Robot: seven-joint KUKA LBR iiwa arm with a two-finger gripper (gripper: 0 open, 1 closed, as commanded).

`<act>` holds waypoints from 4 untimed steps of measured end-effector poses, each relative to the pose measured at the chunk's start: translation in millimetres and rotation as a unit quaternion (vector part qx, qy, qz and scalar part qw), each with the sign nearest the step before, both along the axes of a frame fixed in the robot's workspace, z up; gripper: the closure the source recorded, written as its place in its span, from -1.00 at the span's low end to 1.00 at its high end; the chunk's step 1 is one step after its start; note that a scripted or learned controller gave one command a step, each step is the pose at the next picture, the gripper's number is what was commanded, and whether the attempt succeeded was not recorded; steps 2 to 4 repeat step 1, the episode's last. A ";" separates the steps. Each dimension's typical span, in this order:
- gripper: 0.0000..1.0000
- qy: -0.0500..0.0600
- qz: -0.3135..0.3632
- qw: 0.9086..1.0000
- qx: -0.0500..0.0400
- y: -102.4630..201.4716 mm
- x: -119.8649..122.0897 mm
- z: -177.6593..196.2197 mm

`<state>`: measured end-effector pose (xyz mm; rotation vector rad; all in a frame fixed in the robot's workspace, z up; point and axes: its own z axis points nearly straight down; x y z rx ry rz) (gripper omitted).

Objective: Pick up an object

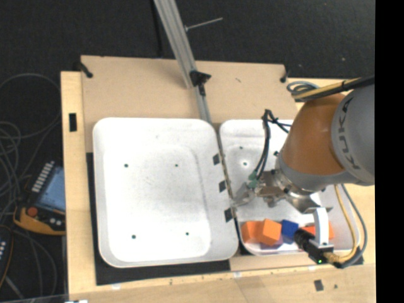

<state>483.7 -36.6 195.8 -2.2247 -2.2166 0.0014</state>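
Grey arm [356,137] lettered KUKA, with a broad orange band [309,137], and black cables along its wrist

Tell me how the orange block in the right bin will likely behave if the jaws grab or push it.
The orange block has flat faces and sharp edges, so it probably slides rather than rolls. It looks solid and rigid, so it is unlikely to flop. It sits close beside a blue block near the right white bin's wall, so a push may jam it.

Even overhead light, moderately bright; left bin [158,188] near blown-out white, surface detail washed. Floor at upper left of frame dark, cables barely readable. Soft shadow along bench [252,81] lower edge. Overall slightly soft, grainy; arm [328,144] at right edge perhaps a little blurred. Mild colour noise
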 end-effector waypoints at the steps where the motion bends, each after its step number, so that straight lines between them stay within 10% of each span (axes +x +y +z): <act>1: -1.00 -0.002 0.001 1.000 -0.001 -16.5 0.7 0.7; 4: -1.00 -0.002 0.001 1.000 -0.001 -16.5 0.7 0.7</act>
